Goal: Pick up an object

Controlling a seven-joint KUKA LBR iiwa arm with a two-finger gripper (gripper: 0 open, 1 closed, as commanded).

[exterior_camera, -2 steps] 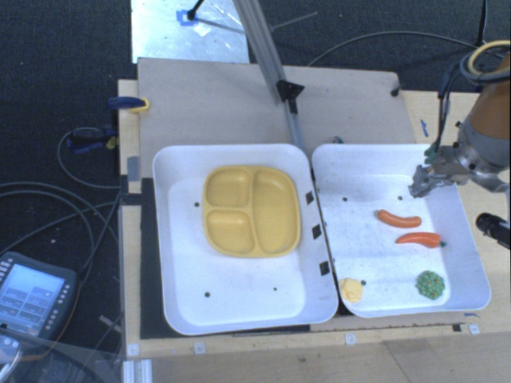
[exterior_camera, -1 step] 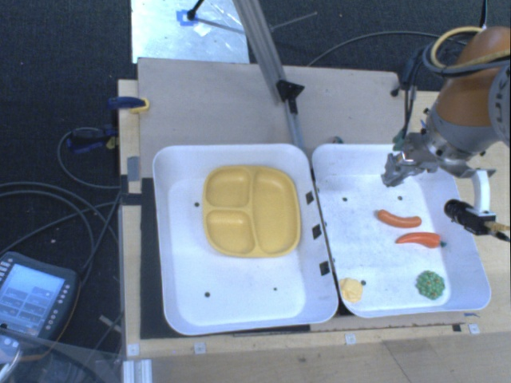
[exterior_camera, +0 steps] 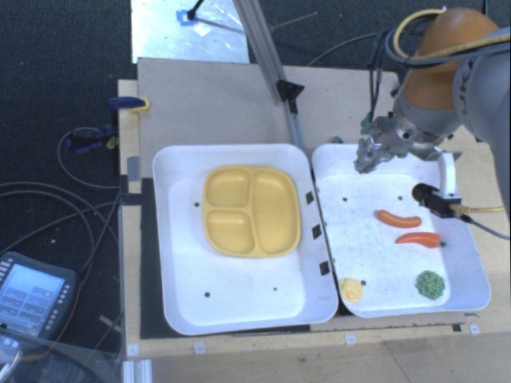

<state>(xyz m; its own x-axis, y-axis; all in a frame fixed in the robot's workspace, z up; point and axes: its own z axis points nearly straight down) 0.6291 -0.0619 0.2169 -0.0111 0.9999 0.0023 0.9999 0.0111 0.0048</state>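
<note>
In the right bin [exterior_camera: 463, 294] lie two orange-red sausage shapes, one [exterior_camera: 398, 219] above the other [exterior_camera: 417, 239]. A green broccoli-like lump [exterior_camera: 430, 284] sits near the bin's front right corner, and a small yellow piece [exterior_camera: 350, 290] rests at its front left corner. My gripper [exterior_camera: 368, 159] hangs over the back left part of the right bin, well behind the sausages, with nothing seen between its fingers.
The left bin [exterior_camera: 184, 294] holds a yellow plate [exterior_camera: 251, 211] with three compartments. A slanted metal pole [exterior_camera: 263, 38] crosses the back of the bench. A black cable fitting [exterior_camera: 431, 198] juts over the right bin near the upper sausage.
</note>
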